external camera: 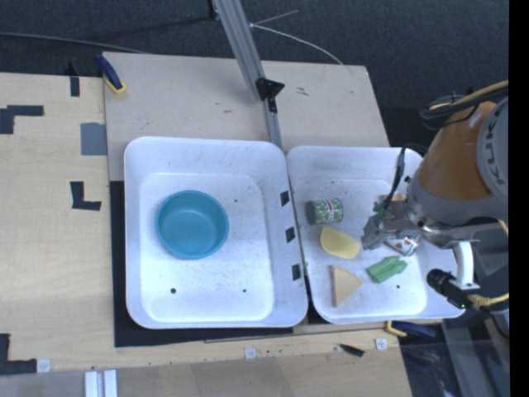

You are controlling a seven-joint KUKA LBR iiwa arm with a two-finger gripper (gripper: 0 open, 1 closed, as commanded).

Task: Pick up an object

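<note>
Arm [463,164] at frame right: gripper [382,231] lowered into right bin [331,160] beside yellow piece [339,242], green piece [386,268]; jaw state indiscernible, likely seeking a pick.

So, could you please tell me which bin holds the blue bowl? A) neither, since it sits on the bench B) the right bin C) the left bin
C: the blue bowl lies alone inside the left bin, while the small items sit in the right bin.

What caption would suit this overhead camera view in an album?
A grey-and-orange arm lowers its gripper into the right bin beside a green piece; a blue bowl sits in the left bin.
</note>
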